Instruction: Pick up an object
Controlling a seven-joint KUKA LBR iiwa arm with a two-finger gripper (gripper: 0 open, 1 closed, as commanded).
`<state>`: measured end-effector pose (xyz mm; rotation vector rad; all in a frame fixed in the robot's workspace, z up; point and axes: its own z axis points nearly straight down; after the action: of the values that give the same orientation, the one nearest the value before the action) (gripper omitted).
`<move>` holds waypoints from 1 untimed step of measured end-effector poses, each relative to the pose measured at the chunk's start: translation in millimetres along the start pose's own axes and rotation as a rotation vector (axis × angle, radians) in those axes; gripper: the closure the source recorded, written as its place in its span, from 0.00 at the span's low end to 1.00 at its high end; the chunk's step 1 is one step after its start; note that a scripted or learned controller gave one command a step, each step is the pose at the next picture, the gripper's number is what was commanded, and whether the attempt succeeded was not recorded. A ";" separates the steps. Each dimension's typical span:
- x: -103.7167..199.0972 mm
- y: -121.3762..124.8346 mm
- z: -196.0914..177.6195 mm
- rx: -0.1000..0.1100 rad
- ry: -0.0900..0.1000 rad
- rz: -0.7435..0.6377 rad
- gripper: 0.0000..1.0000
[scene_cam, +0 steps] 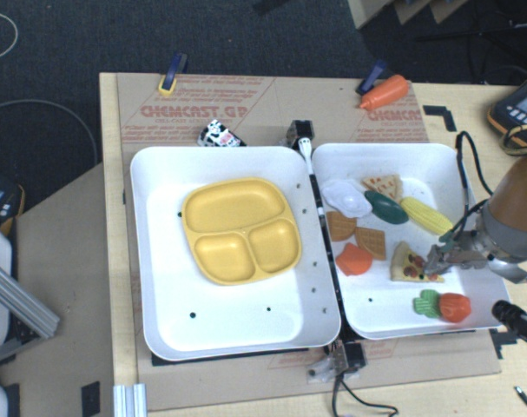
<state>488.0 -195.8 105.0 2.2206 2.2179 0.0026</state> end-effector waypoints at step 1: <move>0.1 0.7 -41.8 0.000 -0.001 -0.002 1.00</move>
<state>488.6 -195.6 146.8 2.2177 2.2189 0.0014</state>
